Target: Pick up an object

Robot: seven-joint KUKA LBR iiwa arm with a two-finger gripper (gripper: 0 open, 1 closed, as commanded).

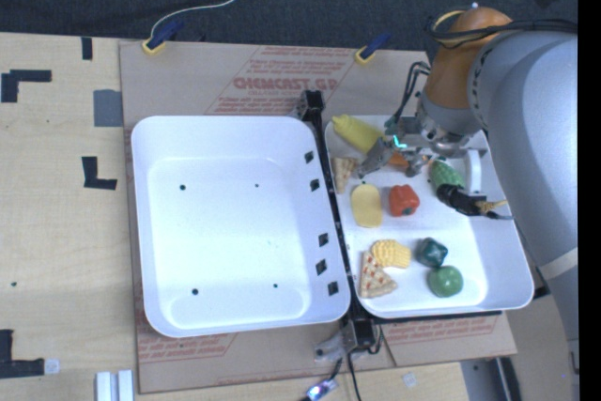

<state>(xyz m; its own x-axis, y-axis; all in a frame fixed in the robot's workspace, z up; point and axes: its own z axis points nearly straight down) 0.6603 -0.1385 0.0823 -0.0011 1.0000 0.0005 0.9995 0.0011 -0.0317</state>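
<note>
- The left bin [225,230] lies well to my gripper's left, across the divider.
- A yellow squash [355,132] sits just left of my gripper [394,150], near the right bin's [498,263] far edge.
- A pale yellow block [366,205] lies below and left of me; a red pepper [404,200] sits just below.
- A corn cob [391,253] and a pizza slice [374,278] lie farther below.
- My gripper hangs low over the bin's upper part; whether it grips anything, I cannot tell.
- A green cucumber [445,174] lies just to my right.
- A dark teal piece [432,251] and a green ball [445,281] sit below and right.

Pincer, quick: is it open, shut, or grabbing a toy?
Pincer: down in the right bin near the yellow toy; open, shut or holding something cannot be told.
</note>
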